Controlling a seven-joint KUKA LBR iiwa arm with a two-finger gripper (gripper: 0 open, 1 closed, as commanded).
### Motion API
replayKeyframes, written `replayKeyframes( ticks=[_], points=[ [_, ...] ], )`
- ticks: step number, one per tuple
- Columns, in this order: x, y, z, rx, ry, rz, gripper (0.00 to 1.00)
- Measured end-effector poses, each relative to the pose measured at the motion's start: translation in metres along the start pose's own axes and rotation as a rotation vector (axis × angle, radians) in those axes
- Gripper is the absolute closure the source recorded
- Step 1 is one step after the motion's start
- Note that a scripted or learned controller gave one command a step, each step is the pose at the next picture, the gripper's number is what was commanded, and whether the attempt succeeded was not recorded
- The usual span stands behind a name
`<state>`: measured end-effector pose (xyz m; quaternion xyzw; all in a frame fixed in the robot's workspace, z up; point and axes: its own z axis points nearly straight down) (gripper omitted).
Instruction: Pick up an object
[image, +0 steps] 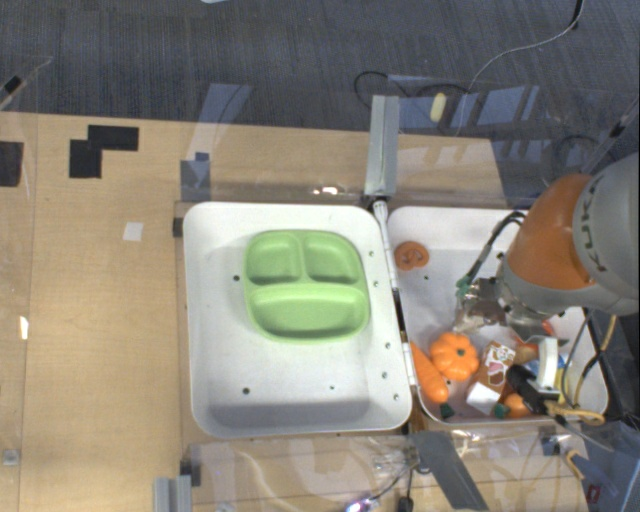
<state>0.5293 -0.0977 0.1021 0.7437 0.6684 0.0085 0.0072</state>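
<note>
Orange pumpkin (455, 355) below gripper (480, 305); gripper state unclear; no legible writing.

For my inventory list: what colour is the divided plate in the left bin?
Light green. The divided plate shows plainly in the camera view, lying in the white left bin.

I am looking down on a green divided plate (304, 284) lying in the left white bin (215, 400), its three compartments facing up and bare white floor showing all around it. The wooden bench (90, 330) is carrying black tape marks (100, 147) near its far left corner and a small pale square (133, 232) nearer the bin. A grey metal bar (382, 145) is running up from the gap between the two bins. Beyond the bench, dark carpet (250, 50) is spreading, with a thin white cable (520, 45) trailing across it.
</note>
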Motion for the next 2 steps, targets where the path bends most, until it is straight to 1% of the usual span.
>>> replayKeyframes(
  ticks=[1, 2],
  points=[
    [0.000, 0.000, 0.000, 0.000, 0.000, 0.000, 0.00],
    [-0.001, -0.036, 0.011, 0.000, -0.003, -0.033, 0.00]
  ],
)
